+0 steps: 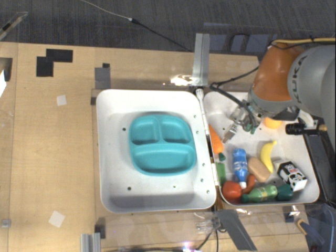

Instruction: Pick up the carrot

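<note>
bench (47, 156) wood, pale | 2 white bins (107, 156) | floor (105, 14) dark carpet

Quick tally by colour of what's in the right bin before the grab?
Orange: 1, carrot
Yellow: 2, banana, yellow piece
Blue: 1, bottle
Red: 1, tomato
Green: 1, green bottle
Tan: 1, bread roll
Black-white: 1, carton
Total: 8

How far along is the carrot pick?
Done: the arm has reached over the right bin. In hand: the gripper hangs close beside the carrot, which lies against the bin's left wall with nothing gripping it. Left: close on it and lift.
</note>
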You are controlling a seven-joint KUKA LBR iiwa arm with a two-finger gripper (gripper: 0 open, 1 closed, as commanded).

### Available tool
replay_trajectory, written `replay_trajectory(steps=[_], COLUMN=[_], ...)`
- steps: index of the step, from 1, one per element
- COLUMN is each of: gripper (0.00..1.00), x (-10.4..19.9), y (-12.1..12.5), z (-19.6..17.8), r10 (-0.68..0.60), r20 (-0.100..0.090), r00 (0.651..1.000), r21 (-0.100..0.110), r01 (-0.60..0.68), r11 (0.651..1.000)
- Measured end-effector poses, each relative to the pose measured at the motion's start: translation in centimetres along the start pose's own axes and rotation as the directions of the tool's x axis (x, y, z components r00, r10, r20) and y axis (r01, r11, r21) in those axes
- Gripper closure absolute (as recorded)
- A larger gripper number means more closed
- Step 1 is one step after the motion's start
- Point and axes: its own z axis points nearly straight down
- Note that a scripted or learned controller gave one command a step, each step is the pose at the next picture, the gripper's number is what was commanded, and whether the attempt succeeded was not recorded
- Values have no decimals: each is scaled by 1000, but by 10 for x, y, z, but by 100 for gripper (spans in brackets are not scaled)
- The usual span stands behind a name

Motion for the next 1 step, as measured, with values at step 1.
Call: replay_trajectory(steps=[1], gripper=[0], x=[-18], y=[41], z=[-101], r10=[-15], r20=[-4], r00=[1000], r21=[-8], r01=[15], r11=[1000])
